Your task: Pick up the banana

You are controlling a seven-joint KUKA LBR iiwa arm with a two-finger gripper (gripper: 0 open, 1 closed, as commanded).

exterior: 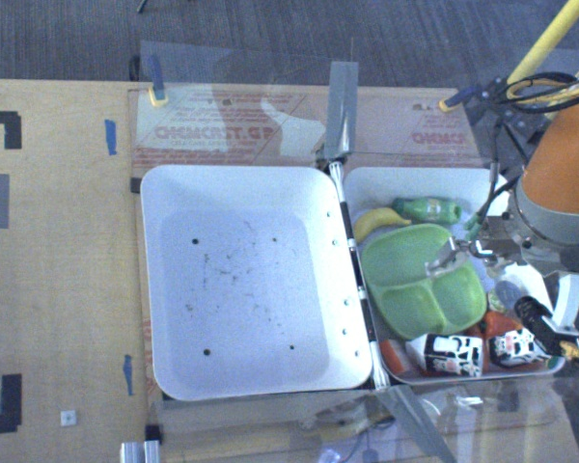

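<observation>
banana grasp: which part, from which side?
Probably the exposed end of the banana, near the right bin's upper-left corner, from above. The green divided plate covers its lower edge and the green bottle lies just right, so a side approach looks blocked.

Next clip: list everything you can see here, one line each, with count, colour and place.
Bins: two, white, side by side on the bench.
Banana: one, yellow, right bin, partly under the plate.
Plate: one, green, divided, middle of right bin.
Bottle: one, green, far side of right bin.
Carton: one, black and white, near edge of right bin.
Gripper: one, metal, over the plate.
Arm: one, grey with orange band, from the right.
</observation>
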